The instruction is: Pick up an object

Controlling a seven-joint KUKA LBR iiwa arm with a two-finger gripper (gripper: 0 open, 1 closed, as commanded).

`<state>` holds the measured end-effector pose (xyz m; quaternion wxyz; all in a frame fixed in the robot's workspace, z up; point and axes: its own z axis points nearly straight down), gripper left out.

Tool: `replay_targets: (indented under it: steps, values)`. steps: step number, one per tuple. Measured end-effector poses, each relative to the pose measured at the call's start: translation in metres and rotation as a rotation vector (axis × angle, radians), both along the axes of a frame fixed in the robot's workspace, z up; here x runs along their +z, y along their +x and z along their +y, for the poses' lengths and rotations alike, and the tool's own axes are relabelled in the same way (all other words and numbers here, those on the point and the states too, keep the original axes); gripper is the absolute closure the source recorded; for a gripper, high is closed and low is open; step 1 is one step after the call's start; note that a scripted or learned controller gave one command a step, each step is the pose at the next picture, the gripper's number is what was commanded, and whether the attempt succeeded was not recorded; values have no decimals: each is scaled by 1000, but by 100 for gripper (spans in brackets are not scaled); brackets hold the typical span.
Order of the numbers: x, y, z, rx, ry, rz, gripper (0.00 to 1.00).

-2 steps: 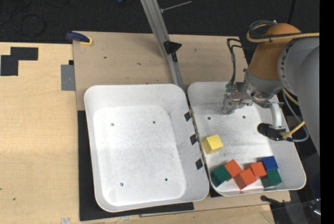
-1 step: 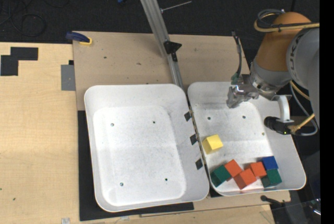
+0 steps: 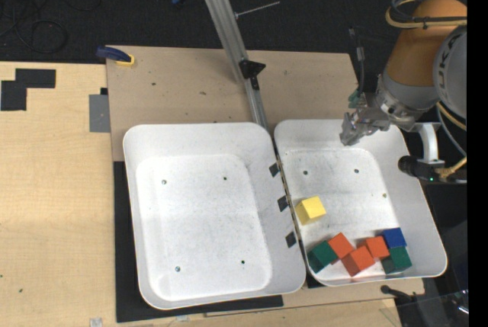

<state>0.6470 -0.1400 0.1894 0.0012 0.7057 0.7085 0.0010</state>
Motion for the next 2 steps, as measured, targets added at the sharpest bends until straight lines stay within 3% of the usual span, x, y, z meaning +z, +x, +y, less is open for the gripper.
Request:
replay_targets:
  steps: [1,2]
  values:
    - [29,0,-2,1,0,1,100]
    - [41,-1,54,1,3,5,100]
